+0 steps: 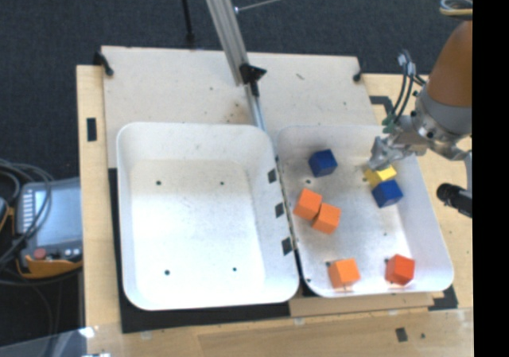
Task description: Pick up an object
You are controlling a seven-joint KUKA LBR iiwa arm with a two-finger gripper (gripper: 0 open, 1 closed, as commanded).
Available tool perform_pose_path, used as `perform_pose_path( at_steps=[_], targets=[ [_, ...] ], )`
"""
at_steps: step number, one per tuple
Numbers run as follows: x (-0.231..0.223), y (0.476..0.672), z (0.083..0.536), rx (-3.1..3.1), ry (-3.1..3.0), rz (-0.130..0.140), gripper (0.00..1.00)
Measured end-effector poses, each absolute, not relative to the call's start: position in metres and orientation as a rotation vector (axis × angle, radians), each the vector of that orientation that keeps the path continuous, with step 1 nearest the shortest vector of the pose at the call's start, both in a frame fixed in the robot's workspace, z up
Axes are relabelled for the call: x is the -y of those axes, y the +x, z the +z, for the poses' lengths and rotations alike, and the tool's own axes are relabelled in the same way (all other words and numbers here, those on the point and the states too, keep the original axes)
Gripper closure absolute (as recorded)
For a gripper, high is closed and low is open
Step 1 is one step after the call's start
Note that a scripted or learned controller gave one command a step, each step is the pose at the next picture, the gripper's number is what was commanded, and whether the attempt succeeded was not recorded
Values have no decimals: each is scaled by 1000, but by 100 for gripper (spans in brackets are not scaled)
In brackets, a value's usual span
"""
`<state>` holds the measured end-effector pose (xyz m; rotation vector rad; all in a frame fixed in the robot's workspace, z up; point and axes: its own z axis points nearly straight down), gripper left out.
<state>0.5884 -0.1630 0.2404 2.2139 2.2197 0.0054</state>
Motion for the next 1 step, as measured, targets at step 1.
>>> perform_pose_path(
  at_steps=[1],
  targets=[
    [164,588,198,-2221,2223,-5,100]
  ],
)
